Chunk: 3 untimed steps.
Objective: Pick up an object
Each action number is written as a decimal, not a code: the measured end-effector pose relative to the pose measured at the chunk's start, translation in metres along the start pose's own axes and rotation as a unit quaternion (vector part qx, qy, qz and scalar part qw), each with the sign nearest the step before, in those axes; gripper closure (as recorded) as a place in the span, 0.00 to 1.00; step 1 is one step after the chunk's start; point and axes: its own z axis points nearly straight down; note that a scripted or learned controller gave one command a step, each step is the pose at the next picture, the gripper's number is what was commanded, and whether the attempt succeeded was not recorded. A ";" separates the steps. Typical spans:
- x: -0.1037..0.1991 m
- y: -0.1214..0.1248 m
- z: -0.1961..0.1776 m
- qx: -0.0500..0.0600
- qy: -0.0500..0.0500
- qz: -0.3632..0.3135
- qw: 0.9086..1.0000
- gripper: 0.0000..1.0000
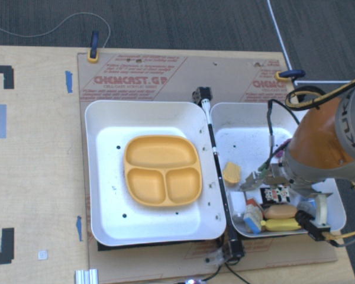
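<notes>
In the right bin (242, 136), a pale yellow wedge (231, 172) lies near the left wall. A cluster sits at the front: a small black, white and red box (276, 193), a tan sausage-like piece (282, 212), a yellow banana-shaped piece (282, 224), a blue and white item (252, 220) and a white piece (322, 209). My gripper (255, 181) hangs low over the bin's middle, just right of the wedge and just behind the box. The arm's orange band (319, 141) covers the bin's right side.
The left bin (103, 158) holds a yellow three-compartment plate (163, 170). A black bar (213, 152) runs between the two bins. Cables loop around the arm at the right, and clamps sit on the board's back corners.
</notes>
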 end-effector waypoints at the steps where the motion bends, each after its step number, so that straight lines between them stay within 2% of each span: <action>1: -0.004 0.002 -0.011 -0.004 -0.005 0.002 1.000 1.00; 2: 0.072 -0.014 -0.096 0.009 0.004 -0.001 1.000 1.00; 3: 0.071 -0.014 -0.096 0.009 0.003 0.000 1.000 0.00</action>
